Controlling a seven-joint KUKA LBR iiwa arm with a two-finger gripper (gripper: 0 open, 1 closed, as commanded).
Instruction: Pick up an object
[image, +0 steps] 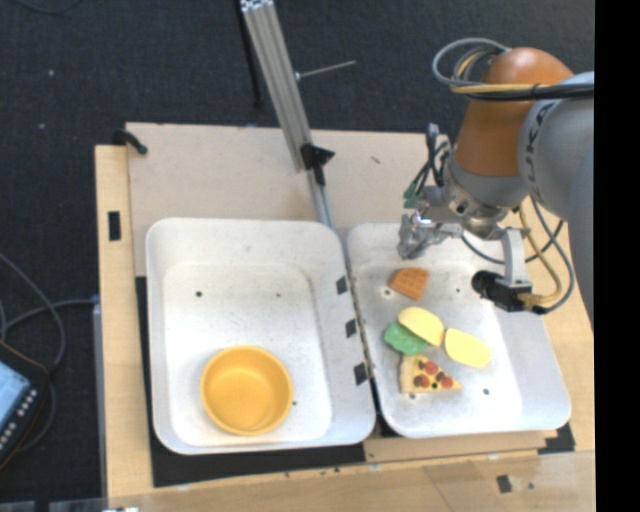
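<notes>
My gripper (413, 243) hangs over the back left part of the right bin (530, 400), just above and behind a small orange-brown piece (409, 283). I see nothing between its fingers. Further forward in that bin lie a pale yellow piece (422, 323), a green piece (402, 339) partly under it, a second yellow piece (467, 348) and a pizza-slice toy (427, 375). A yellow bowl (246, 389) sits at the front of the left bin (180, 260).
A slanted metal rail (290, 110) runs from the top down to the gap between the bins. A black cable fitting (497, 287) hangs beside the arm over the right bin. Wooden bench edges surround both bins.
</notes>
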